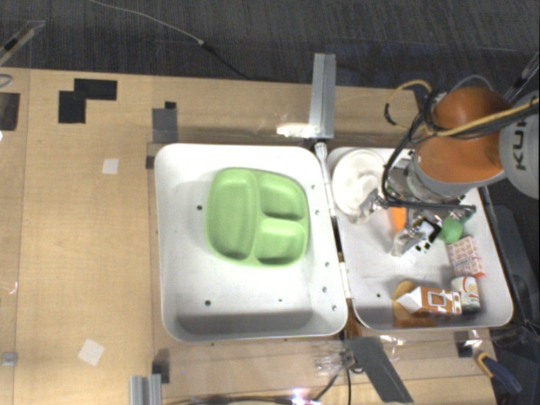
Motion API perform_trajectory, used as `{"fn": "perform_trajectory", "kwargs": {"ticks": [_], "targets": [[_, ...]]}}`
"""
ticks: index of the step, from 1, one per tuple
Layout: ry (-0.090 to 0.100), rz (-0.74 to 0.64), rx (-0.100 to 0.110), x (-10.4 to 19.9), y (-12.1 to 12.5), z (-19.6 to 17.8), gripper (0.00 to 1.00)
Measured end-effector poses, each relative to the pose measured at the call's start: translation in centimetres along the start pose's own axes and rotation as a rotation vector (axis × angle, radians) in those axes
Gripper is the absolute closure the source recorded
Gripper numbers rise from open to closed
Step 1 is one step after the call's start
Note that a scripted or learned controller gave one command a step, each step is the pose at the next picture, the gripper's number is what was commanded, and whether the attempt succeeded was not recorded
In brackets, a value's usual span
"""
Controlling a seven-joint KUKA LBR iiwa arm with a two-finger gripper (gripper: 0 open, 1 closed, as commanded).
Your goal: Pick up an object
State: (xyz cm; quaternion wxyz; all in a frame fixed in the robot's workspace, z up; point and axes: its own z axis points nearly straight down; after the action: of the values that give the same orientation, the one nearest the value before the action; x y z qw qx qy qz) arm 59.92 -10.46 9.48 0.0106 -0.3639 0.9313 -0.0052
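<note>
wooden desk [76,251] carries two white bins. pincer [413,234] hangs low in the right bin [371,298]; whether anything is pinched, cannot tell. orange object [397,219] just beside it, green ball [450,229] opposite, carton [434,302] nearer the front. left bin [181,302] holds a green tray [256,215].

The right bin [369,298] holds a small clutter of loose items. A white round bowl [354,180] sits in its upper left corner, close to the dividing edge. An orange piece [396,218] lies near the bin's middle, partly covered from above. A green object [452,226] lies to its right. Just below that rests a small red-and-white patterned packet [465,256]. Along the lower edge lies a brown and orange carton [432,301], on its side, with a small can-like item [468,289] touching its right end.
</note>
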Motion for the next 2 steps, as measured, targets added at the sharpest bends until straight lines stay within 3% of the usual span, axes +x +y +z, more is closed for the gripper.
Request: {"fn": "perform_trajectory", "kwargs": {"ticks": [1,2], "targets": [[-0.007,0.001,0.005,-0.3,-0.1,-1.3,1.0],[0.004,-0.206,-0.009,-5.1,-5.5,-7.9,1.0]]}}
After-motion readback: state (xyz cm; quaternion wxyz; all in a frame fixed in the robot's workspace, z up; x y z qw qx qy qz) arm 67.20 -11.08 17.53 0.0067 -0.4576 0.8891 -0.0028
